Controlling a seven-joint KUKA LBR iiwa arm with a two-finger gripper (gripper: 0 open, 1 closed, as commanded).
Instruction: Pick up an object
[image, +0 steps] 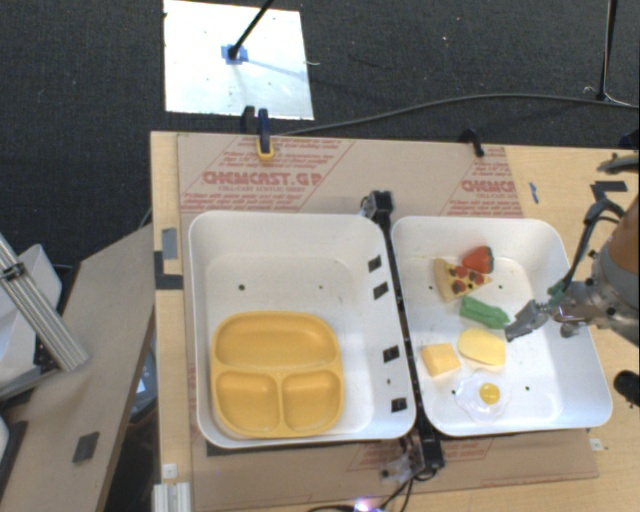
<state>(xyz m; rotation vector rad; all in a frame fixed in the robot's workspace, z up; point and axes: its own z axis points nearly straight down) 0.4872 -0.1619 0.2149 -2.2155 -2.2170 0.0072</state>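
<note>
Toys of pretend food lie in the right bin, and that is where the pick is being set up in the camera view. The gripper reaches in low from the right edge, its tip over the bin floor just right of the green piece, which looks like a toy pickle or bean pod, and just above the pale yellow oval. Whether the claw stands wide or narrow cannot be told, since the tip reads as one grey wedge at this angle; nothing shows clamped in it. Further off lie a pizza slice with a red piece touching its upper right corner, a yellow cheese block near the bin's left wall, and a fried egg toward the front. The left bin holds a yellow divided tray, well apart from the arm. My judgement is that the step in hand is the approach: the arm is closing on a target and no grasp is made. The green piece seems the likeliest target, being nearest the tip. The next move calls for centring over it, aligning across its narrow width, and descending without nudging the oval, which lies close beside it.
</note>
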